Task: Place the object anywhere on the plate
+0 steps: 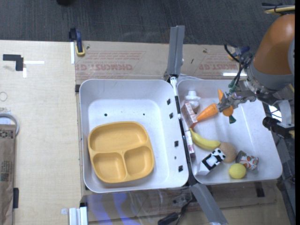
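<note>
Dark grey carpet lay beyond the bench; pale wooden bench top with a strip of printed brown cardboard behind the bins.

Left shallow white plastic bin: one yellow three-compartment plastic plate, lying flat toward the near left.

Right shallow white plastic bin: orange toy carrot, lying tilted near the bin's middle, its thick end toward my two-finger gripper. Yellow toy banana just nearer. Small white bottle and brown wrapped packet at the left wall. Black-and-white block, tan rounded piece, yellow ball and small printed can along the near edge.

My gripper hung at the carrot's thick end, touching or almost so. I could not tell whether my fingers were spread or pressed together.
</note>
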Controlling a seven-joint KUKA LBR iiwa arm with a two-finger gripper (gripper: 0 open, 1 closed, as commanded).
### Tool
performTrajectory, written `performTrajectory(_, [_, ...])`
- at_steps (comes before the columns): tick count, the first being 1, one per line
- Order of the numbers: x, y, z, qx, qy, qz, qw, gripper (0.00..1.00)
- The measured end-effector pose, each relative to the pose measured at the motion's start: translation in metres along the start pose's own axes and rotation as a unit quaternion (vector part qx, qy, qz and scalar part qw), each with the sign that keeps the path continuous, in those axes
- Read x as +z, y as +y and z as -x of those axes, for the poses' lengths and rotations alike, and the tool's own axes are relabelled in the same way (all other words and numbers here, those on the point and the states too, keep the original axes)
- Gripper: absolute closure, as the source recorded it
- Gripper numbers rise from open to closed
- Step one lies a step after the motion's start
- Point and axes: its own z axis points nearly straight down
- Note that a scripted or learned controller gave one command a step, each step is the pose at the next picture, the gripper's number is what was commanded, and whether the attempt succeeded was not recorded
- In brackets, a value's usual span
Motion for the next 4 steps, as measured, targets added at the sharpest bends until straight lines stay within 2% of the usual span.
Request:
performTrajectory(1, [0.018, 0.006, -0.075, -0.137, 0.0, -0.001, 0.9906, 1.0])
performTrajectory(2, [0.018, 0.016, -0.145, -0.187, 0.0, 0.0, 0.9823, 1.0])
performTrajectory(3, [-0.06, 0.015, -0.138, -0.173, -0.001, 0.0, 0.985, 1.0])
performTrajectory(4, [-0.014, -0.01, -0.224, -0.12, 0.0, -0.001, 0.9928, 1.0])
